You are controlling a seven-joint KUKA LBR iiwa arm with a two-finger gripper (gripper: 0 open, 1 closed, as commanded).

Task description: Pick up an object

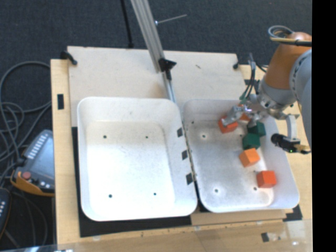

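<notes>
1. The arm [286, 72] is reaching in over the right bin [210, 193], its orange band sitting above the wrist.
2. The gripper [247, 114] is hanging low over the far part of the right bin, just above the red block [228, 125].
3. Whether its fingers are apart or together, I cannot tell; the metal parts are blurring into one another.
4. The red block is lying in the right bin's far half, touching or nearly touching the gripper's tip; I cannot say it is being held.
5. A green block [253, 138] is sitting in the right bin just beside the gripper, toward the near side.
6. An orange block [250, 157] is resting in the right bin just beyond the green one, nearer to me.
7. Another orange-red block [266, 179] is lying near the right bin's near corner.
8. The left bin [84, 109] is sitting against the right bin, their rims touching.
9. A metal post [149, 30] is slanting up from behind the right bin's far left corner.
</notes>
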